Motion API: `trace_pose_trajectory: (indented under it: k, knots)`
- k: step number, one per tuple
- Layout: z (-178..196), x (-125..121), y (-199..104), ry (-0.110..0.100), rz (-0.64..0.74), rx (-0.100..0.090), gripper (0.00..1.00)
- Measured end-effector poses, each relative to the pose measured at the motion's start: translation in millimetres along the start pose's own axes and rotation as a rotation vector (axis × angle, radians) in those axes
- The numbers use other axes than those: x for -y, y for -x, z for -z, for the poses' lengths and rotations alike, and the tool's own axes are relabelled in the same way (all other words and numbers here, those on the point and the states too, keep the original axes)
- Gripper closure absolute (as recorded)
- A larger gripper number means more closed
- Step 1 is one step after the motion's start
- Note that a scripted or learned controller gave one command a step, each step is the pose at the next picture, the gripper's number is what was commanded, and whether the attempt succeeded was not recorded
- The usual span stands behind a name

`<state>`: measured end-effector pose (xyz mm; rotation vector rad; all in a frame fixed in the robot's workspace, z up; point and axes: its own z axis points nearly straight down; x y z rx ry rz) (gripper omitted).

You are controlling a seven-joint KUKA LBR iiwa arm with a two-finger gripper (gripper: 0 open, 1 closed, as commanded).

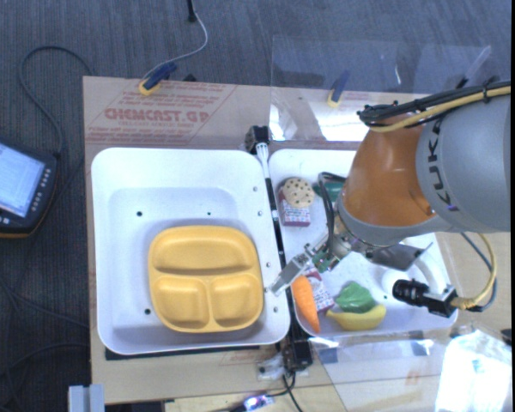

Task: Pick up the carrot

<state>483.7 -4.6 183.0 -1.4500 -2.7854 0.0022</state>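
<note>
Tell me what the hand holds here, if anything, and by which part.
Nothing, as far as the view shows. The hand hangs just above the top end of the carrot in the right bin, with nothing between its fingers.

You see bright, even overhead light. Glare washes out the clear plastic sheet (369, 114) behind the shallow white right-hand bin (429, 312). The yellow compartment tray (206, 277) casts faint soft shadows. Focus is mildly soft throughout.
</note>
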Motion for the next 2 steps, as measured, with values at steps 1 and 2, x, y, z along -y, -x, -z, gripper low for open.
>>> trace_pose_trajectory:
  k: [1, 2]
  knots:
    - [0.0, 0.0, 0.0, 0.0, 0.0, 0.0, 0.0]
    - [0.0, 0.0, 0.0, 0.0, 0.0, 0.0, 0.0]
